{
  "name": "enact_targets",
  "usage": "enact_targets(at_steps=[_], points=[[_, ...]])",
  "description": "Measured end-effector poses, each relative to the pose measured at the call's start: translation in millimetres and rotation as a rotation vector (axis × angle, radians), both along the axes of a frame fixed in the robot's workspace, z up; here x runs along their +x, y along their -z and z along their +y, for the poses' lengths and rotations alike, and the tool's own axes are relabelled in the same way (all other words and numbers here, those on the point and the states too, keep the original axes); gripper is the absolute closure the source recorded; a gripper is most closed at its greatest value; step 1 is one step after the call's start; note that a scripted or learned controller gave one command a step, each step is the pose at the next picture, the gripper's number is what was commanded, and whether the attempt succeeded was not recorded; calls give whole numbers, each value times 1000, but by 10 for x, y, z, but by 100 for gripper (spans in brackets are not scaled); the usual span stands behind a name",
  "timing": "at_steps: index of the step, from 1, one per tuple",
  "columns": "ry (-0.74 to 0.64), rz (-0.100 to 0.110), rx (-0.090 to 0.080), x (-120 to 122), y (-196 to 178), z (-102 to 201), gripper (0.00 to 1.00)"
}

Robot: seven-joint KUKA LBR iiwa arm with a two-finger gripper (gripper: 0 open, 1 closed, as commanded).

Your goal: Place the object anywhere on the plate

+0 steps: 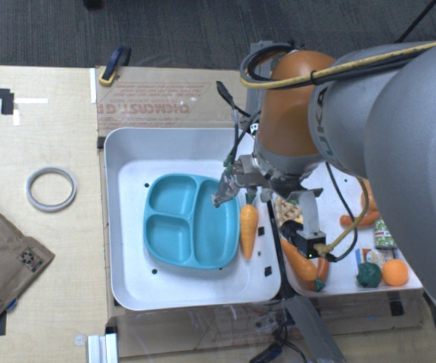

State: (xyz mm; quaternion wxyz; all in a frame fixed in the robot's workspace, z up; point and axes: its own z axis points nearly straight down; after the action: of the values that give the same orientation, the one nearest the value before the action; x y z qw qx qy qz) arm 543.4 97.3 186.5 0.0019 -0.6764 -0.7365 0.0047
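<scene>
Orange plastic toy carrot (247, 229) hangs tip-down just off the right rim of the turquoise three-compartment plate (189, 221). I see the gripper (241, 193) pinching its top. It looks light, stiff and slick, so I judge the thick crown the safest hold.

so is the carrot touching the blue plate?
Cannot tell. In the camera view the carrot hangs upright along the plate's right rim, below the tool; overlap hides any gap.

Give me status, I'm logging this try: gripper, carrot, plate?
Gripper over plate's right edge. Carrot upright beside plate, just below fingers; grip unclear. Nothing blocking.
</scene>
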Motion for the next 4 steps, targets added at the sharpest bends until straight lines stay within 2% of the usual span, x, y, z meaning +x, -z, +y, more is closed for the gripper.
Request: enact_targets(at_steps=[4], points=[[0, 0, 0, 0, 0, 0, 0]])
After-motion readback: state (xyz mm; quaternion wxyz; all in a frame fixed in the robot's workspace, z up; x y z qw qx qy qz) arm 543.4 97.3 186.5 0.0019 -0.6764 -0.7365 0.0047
